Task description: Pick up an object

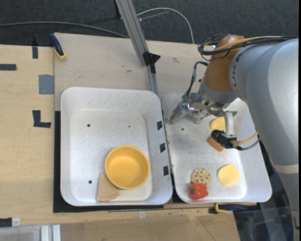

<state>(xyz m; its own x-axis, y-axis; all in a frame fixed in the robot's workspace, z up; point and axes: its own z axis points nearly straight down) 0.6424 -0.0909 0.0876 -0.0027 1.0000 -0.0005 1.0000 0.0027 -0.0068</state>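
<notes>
Camera view: single fixed unit above the bench, looking down at a slant from moderate distance. Frame takes in both bins: right bin [183, 149] directly beneath the gripper [190, 108], left bin [70, 134] beyond it. Arm [261, 79] enters from the right.

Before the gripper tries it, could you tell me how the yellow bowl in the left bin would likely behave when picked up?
The yellow bowl looks like thin, rigid plastic, so probably light and stiff. It sits upright on its base, so it seems unlikely to roll. Its smooth rim may slip between fingers, and it overlaps a tan flat piece, which might shift when the bowl is lifted.
</notes>
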